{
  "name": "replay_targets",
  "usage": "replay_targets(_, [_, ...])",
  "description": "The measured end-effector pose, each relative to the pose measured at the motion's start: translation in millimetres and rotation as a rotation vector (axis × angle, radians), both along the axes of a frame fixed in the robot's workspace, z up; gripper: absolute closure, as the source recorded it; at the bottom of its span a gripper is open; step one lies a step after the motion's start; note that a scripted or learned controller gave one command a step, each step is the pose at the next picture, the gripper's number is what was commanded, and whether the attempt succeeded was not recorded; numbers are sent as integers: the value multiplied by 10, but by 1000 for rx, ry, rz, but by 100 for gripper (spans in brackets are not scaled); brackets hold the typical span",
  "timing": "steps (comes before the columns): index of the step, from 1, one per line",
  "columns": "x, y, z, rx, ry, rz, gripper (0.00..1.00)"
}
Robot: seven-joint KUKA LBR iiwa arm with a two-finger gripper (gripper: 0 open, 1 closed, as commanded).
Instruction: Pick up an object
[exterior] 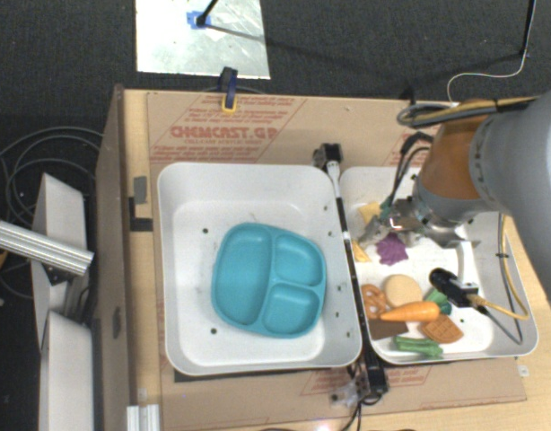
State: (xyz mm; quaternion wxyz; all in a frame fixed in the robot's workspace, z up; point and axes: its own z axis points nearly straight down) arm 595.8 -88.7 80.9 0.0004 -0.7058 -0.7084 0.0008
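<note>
Toys sat in the right bin (513,326): purple piece (393,251) near the bin's middle, bun (402,289), pretzel (373,300), carrot (410,312), green bean (417,347), brown cracker (443,330) along the near side, yellow wedge (371,213) at the far left. Gripper (392,225) was low over the bin's far-left part, just beside the purple piece and the wedge. Couldn't tell whether it was spread or closed; the wrist hid that. Nothing was visibly held. Left bin (181,268) held just a blue tray (268,279). Judgement: pick not done, arm was at the approach/descend stage; grasp and lift both remained.
</note>
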Motion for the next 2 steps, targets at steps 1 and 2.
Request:
replay_targets(1, [18, 1, 148, 0, -6, 1, 100])
replay_targets(2, [17, 2, 145, 0, -6, 1, 0])
